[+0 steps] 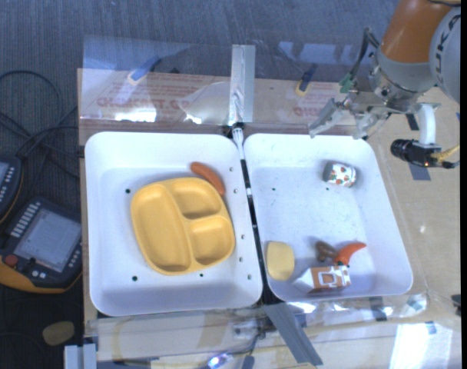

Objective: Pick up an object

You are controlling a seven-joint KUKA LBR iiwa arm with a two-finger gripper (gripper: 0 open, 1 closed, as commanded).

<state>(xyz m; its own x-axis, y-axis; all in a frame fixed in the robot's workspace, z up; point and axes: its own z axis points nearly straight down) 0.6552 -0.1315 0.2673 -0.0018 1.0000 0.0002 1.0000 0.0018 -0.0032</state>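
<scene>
Gripper poised above far edge of right bin; fingers spread apart, nothing held. Candidate items lie ungrasped: small round object near bin's far edge, others at near edge. Pick judged not yet begun.

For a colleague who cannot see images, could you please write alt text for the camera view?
The arm's end effector hangs above the far rim of the right bin, which holds a small white ball, a yellow disc and some small toys. The left bin holds a yellow divided plate and an orange sausage.
</scene>
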